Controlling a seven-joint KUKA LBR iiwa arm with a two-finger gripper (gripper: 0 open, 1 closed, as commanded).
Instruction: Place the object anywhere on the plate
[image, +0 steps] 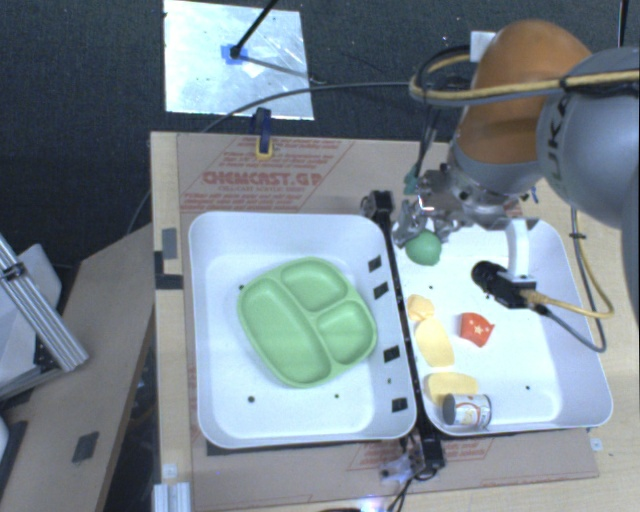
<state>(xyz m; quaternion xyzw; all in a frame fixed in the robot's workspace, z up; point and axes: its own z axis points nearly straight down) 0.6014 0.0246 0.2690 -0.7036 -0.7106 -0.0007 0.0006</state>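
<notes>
Nearest, a small can (466, 410) lies in the right bin (570, 400); farther back the gripper (422, 232) seems clenched on a green ball (424, 249), lifted toward the green divided plate (305, 320) left.

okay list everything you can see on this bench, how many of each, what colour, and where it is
bins: 2, white, side by side on the bench
divided plate: 1, light green, three compartments, in the left bin
green ball-like object: 1, green, top left of the right bin, just below the end effector
yellow pieces: 3, yellow, along the right bin's left edge
red object: 1, red, middle of the right bin
small can: 1, silvery, right bin's bottom left
arm: 1, grey with orange band, reaching from the right
end effector: 1, over the right bin's top left
</notes>
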